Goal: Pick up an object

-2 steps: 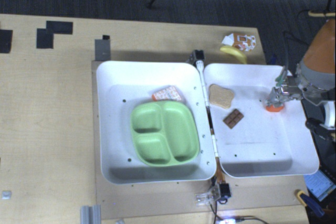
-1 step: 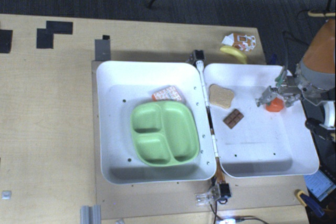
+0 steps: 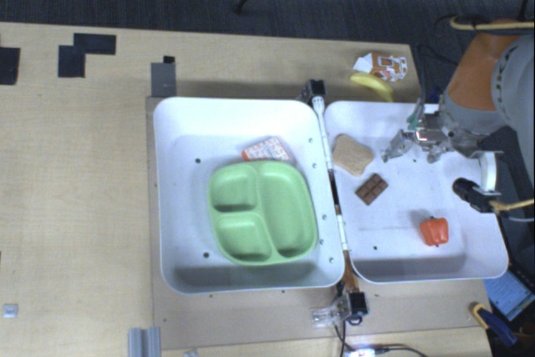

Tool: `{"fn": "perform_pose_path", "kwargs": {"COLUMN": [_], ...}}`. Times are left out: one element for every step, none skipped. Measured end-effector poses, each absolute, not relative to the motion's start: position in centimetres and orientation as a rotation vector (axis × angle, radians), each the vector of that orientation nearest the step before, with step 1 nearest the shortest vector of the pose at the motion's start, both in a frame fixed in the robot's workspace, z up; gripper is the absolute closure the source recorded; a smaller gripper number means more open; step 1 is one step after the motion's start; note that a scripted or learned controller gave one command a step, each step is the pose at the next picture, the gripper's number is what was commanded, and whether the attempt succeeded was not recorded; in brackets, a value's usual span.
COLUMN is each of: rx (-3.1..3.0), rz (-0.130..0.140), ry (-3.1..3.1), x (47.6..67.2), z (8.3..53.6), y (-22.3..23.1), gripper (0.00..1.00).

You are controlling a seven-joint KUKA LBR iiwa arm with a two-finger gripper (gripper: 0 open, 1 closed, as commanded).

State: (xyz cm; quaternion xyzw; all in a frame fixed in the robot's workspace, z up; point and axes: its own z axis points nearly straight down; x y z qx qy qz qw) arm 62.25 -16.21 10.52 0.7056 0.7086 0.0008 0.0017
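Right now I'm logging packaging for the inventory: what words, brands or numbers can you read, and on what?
None can be read.
Red-and-white packet behind the green tray: print too blurred.
Orange-and-white packet on the bench beside the banana: print too small.

Grey arm (image 3: 512, 92) with orange band, metal claw (image 3: 415, 145).
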Motion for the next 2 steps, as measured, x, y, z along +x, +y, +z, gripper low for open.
{"fn": "perform_pose_path", "kwargs": {"rx": [2.211,2.208], "rz": [0.013,0.021], "ry": [2.215,2.218], "x": [54.5,54.7], "z": [8.9,10.1], "y": [-13.5,-13.3], "gripper": [0.00,1.00]}}
